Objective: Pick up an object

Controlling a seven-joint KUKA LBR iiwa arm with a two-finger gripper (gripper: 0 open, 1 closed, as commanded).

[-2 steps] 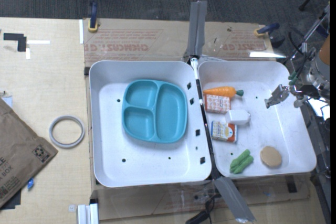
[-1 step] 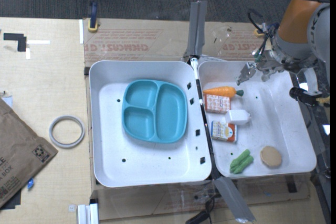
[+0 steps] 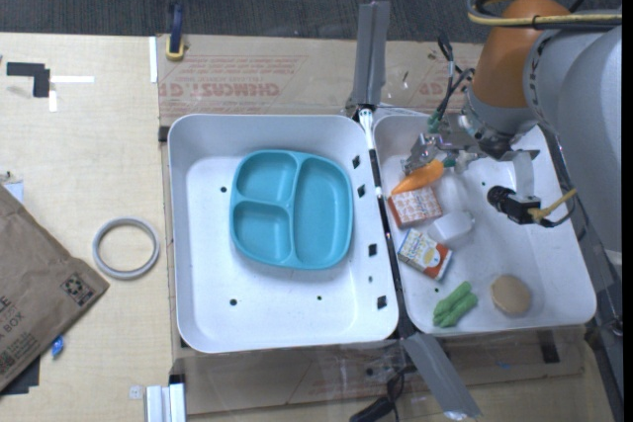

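Main risk: gripper sits low at the right bin's crowded back-left corner, so it may slip off the carrot or snag the small carton touching it; can't tell jaw state; carrot is orange, tapered, smooth, lying tilted just below the gripper.

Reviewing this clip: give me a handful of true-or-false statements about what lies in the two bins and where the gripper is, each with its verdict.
1. A blue divided plate lies in the left bin. True.
2. The green toy lies in the left bin. False: it lies in the right bin, near the front edge.
3. The gripper is at the far end of the right bin, by the orange carrot-like piece. True.
4. The tape ring sits on the blue plate. False: it rests on the bench left of the bins.
5. A round tan disc lies right of the green toy. True.
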